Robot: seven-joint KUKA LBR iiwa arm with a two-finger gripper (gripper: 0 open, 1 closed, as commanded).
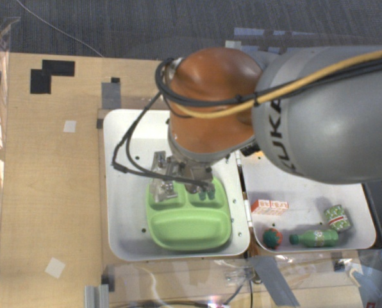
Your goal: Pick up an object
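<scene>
In the left bin [124,191], one green tray [190,218]; right bin [364,233], four items.

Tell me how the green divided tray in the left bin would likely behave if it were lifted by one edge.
The green tray looks like moulded plastic, so probably stiff and light for its size. It is wide and shallow with compartments, so gripped at one rim it may tilt. Its smooth, glossy surface could slip. The end effector sits over its smaller compartments.
</scene>
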